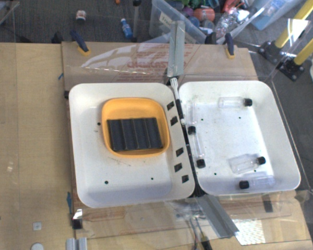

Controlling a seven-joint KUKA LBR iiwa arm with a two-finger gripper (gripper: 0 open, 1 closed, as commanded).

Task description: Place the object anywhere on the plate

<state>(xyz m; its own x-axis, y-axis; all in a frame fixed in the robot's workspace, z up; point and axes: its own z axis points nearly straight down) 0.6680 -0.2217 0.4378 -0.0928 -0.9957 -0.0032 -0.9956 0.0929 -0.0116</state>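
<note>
An orange plate [135, 108] lies in the left white bin [94, 181]. A dark ribbed rectangular object [135, 134] rests flat on the plate, covering most of its middle and front. In the right white bin [281, 139] lie several clear plastic bottles with black caps: one at the back [232, 102], one along the left wall [196, 146], one toward the front [246, 163] and one at the front edge [258, 182].
A metal divider bar [176, 48] runs between the bins toward the back. A clear tub of colourful toys [214, 4] stands behind the bench. Yellow clamps [82, 46] grip the back board.
</note>
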